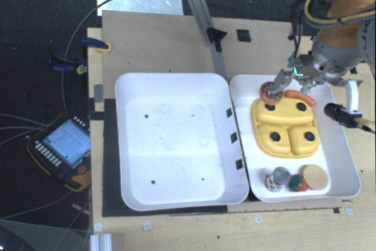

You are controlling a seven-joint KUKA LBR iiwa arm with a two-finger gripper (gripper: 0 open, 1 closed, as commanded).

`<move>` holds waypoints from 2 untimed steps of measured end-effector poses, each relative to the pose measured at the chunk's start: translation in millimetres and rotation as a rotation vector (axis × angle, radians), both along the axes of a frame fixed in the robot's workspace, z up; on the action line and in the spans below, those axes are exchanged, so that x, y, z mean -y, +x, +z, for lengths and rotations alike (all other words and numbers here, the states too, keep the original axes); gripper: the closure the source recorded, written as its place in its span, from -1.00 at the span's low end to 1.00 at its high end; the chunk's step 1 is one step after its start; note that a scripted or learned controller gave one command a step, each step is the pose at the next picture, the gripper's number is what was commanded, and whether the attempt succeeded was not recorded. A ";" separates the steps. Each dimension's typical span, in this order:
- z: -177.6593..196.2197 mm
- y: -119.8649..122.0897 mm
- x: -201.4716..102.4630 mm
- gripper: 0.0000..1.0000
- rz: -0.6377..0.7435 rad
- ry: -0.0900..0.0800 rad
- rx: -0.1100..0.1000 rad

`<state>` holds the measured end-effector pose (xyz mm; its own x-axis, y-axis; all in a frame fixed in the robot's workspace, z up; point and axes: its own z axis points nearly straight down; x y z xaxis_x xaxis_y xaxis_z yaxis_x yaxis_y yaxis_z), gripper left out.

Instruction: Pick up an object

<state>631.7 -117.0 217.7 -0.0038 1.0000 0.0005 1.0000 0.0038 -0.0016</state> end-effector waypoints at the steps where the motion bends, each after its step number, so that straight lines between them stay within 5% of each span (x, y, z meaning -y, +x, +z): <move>1: 1.7 0.9 0.0 -1.00 0.000 0.000 0.004; 2: -41.1 -3.6 2.6 -1.00 -0.002 -0.001 0.000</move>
